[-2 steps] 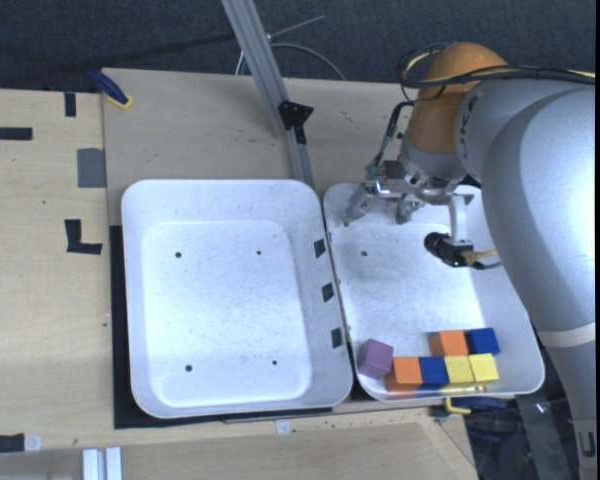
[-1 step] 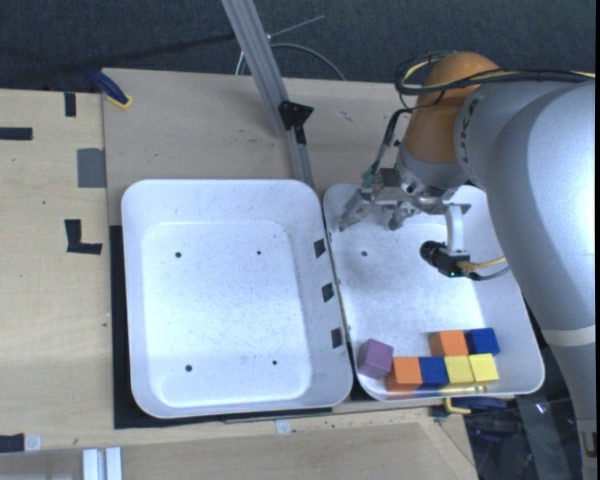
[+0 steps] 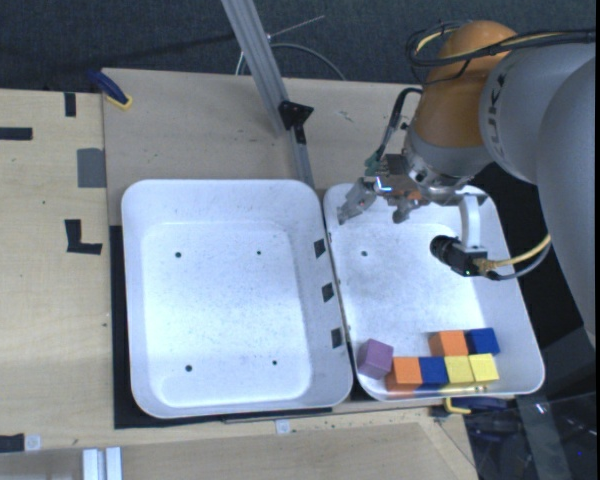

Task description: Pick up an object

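Several small blocks lie along the front edge of the right bin [image 3: 420,278]: a purple block [image 3: 376,356], an orange one [image 3: 407,371], a blue one [image 3: 433,370], yellow ones [image 3: 470,368], plus an orange block [image 3: 447,343] and a blue block [image 3: 481,341] just behind them. My gripper [image 3: 378,207] hangs over the bin's far left corner, well away from the blocks. It is open, fingers spread, with nothing between them.
The left bin [image 3: 220,298] sits beside the right one, their rims touching. A slanted metal pole [image 3: 265,58] rises behind the bins. A black cable connector [image 3: 452,252] dangles from the wrist over the right bin. Black tape marks dot the bench at left.
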`<state>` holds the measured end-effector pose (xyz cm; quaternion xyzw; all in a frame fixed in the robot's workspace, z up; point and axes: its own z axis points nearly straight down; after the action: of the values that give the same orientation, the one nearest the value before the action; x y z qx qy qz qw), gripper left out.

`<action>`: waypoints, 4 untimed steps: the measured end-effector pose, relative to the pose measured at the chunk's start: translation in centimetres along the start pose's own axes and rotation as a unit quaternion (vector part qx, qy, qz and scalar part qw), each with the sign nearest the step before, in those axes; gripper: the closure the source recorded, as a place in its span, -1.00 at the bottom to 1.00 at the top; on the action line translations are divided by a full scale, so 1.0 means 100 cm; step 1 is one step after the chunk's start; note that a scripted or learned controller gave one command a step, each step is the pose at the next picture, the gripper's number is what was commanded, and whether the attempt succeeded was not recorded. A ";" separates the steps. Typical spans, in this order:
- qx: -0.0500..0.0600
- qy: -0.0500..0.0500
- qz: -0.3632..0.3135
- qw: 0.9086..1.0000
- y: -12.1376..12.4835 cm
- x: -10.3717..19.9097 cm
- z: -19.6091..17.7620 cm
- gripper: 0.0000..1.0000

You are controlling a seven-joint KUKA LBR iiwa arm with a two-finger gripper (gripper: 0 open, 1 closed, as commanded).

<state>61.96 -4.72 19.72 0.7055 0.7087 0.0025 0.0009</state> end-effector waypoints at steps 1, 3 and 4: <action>0.003 0.000 -0.001 1.000 0.023 0.033 0.006 -1.00; 0.003 0.000 -0.001 1.000 0.032 0.105 0.006 -1.00; 0.004 0.000 -0.001 1.000 0.025 0.142 0.006 -1.00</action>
<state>64.41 9.53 19.14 0.7051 0.7091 -0.0003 -0.0016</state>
